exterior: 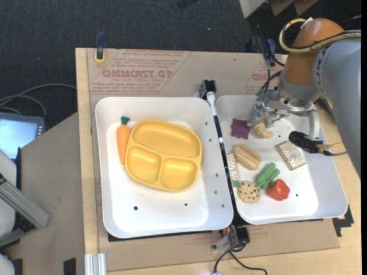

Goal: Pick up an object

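Two bins are parked on the bench. In the left bin a yellow tray is sat mid-bin, with a carrot laid along its left side. The right bin is packed: purple toy and tan piece near the top edge, bread roll centre, cookie, green veg, red pepper toward the bottom, packet at right. The gripper is hung right over the tan piece; its opening can't be made out.
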Controlling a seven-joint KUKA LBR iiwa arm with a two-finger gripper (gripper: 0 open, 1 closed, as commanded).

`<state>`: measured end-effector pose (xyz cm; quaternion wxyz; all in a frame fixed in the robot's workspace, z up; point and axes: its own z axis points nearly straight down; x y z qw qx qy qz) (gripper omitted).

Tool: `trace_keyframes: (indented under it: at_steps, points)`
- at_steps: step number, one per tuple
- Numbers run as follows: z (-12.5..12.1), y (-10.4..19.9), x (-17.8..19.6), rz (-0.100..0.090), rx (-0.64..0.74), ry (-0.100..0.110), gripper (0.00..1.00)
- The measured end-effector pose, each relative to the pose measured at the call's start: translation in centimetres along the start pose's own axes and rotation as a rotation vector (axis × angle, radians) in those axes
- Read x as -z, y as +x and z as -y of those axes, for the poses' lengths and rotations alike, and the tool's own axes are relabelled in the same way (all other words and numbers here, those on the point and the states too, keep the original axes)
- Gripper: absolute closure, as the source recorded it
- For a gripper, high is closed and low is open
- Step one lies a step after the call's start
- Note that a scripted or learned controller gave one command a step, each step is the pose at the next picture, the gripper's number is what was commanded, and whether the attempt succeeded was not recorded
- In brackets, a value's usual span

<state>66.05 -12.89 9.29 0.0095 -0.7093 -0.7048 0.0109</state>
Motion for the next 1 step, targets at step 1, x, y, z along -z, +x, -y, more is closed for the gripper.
trace_keyframes:
  at_steps: [1]
  points:
    - [6.63,6.41,9.64,-0.006,0.011,-0.032,1.00]
